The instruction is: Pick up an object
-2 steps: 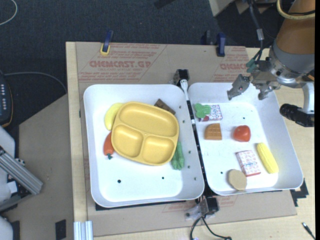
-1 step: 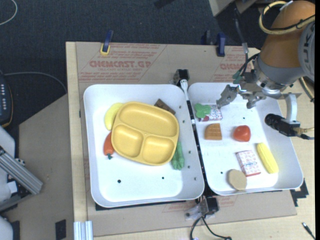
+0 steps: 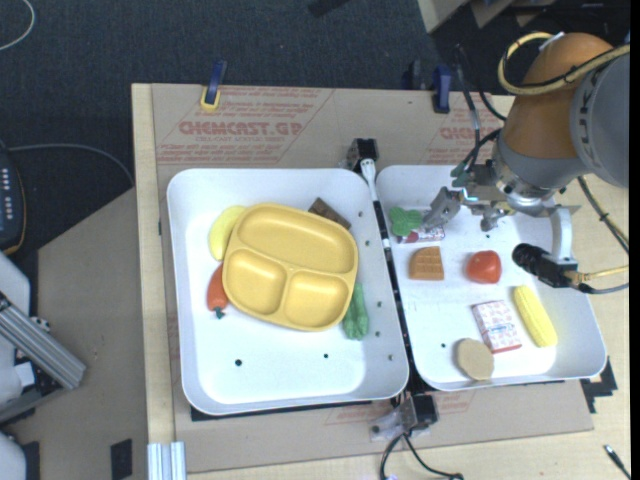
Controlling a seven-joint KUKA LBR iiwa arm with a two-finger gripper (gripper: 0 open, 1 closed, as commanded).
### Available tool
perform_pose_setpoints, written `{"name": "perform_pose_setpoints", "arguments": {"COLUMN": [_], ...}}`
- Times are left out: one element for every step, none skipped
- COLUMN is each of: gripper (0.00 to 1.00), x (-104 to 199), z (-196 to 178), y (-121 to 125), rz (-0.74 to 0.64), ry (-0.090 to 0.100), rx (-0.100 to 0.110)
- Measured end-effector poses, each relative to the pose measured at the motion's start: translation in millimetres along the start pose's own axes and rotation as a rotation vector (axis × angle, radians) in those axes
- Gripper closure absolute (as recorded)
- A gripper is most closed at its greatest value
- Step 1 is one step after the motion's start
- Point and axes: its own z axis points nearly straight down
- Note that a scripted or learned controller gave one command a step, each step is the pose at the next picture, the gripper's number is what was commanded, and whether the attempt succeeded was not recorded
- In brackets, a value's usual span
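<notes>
Yellow corn (image 3: 534, 315) lies in right bin (image 3: 580, 353), long axis running up-left to down-right, well below the fingers (image 3: 441, 207). Gripper (image 3: 462, 206) over bin's upper part, fingers spread wide, nothing betw. them. Red tomato (image 3: 484, 266) just below gripper; orange block (image 3: 426, 263) below left finger; green item (image 3: 404, 219) beside left finger, near bin's left wall. Carton (image 3: 497, 326) touching corn's left side; tan round (image 3: 475, 359) near front rim. Left bin (image 3: 195, 298): yellow tray (image 3: 290, 266) upside, centre. Bench (image 3: 150, 168) plywood; floor dark carpet. Open white floor betw. tomato and carton.
</notes>
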Motion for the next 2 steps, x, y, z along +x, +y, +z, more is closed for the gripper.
{"name": "perform_pose_setpoints", "arguments": {"gripper": [0.00, 0.00], "x": [0.2, 0.9], "z": [52.6, 69.0], "y": [-11.1, -11.4], "rz": [0.000, -0.001], "ry": [0.001, 0.000], "rx": [0.001, -0.002]}}
